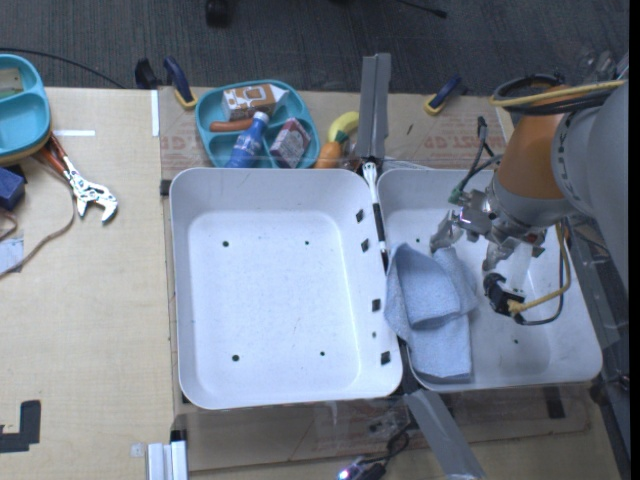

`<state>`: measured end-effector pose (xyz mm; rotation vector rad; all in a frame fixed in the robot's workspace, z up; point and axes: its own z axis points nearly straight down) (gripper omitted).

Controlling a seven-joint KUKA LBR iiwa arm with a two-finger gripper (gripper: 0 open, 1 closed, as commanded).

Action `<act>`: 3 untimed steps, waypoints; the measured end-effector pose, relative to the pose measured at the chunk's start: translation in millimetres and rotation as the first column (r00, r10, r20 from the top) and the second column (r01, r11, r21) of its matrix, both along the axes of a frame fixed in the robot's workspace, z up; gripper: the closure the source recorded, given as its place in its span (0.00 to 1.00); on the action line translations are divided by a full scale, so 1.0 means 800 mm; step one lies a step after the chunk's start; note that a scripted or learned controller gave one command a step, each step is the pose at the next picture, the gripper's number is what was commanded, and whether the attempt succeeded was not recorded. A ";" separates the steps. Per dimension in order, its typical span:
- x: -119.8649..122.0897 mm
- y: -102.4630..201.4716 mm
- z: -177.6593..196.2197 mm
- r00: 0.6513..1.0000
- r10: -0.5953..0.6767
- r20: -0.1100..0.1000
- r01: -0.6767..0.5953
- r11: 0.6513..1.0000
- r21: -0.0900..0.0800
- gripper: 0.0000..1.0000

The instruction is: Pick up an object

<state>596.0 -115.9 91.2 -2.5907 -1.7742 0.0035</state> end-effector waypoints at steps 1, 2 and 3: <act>0.079 -0.059 0.068 0.948 0.318 0.005 -0.318 0.948 -0.002 0.00; -0.082 -0.099 0.126 0.954 0.299 0.002 -0.299 0.954 0.000 0.00; -0.129 -0.040 0.000 0.994 0.110 0.001 -0.110 0.994 0.001 0.00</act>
